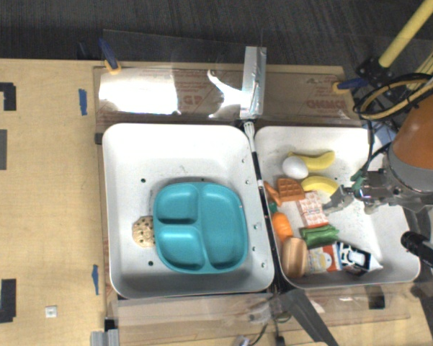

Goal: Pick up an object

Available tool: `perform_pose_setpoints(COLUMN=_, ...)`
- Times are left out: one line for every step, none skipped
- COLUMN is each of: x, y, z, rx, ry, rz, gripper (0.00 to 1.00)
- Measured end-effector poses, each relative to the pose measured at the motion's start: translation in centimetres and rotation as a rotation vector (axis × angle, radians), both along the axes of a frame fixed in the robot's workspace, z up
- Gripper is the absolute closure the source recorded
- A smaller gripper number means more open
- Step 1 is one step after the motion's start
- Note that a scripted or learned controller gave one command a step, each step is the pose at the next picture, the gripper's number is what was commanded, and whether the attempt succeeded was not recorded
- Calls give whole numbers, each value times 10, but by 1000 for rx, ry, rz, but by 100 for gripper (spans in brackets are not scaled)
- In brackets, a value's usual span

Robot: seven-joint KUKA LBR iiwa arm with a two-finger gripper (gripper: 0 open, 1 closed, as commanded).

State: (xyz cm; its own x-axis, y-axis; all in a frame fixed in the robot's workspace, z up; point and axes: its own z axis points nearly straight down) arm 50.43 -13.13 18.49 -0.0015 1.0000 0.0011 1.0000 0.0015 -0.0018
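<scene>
Gripper (340, 197), fingers' spacing not discernible, apparently just right of lower banana (319, 185): descend centred over it, avoiding the egg (295, 167)

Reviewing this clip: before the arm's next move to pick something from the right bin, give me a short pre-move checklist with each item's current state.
1. Gripper over the right bin: ok.
2. Target nearby: ok, a yellow banana-like piece lies just left of it.
3. Object between the fingers: cannot tell.
4. Items crowded: not ok, the white egg, waffle and carrot sit close together.
5. Left bin undisturbed: ok, teal divided plate and cookie inside.
</scene>
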Motion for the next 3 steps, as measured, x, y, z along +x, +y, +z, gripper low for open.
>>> perform_pose_setpoints(x=11, y=20, z=-98, rx=-2, ry=-7, rz=230, gripper=0)
perform_pose_setpoints(x=13, y=20, z=-87, rx=-3, ry=-13, rz=229, gripper=100)
perform_pose_setpoints(x=50, y=96, z=0, rx=0, ry=-4, rz=-23, gripper=100)
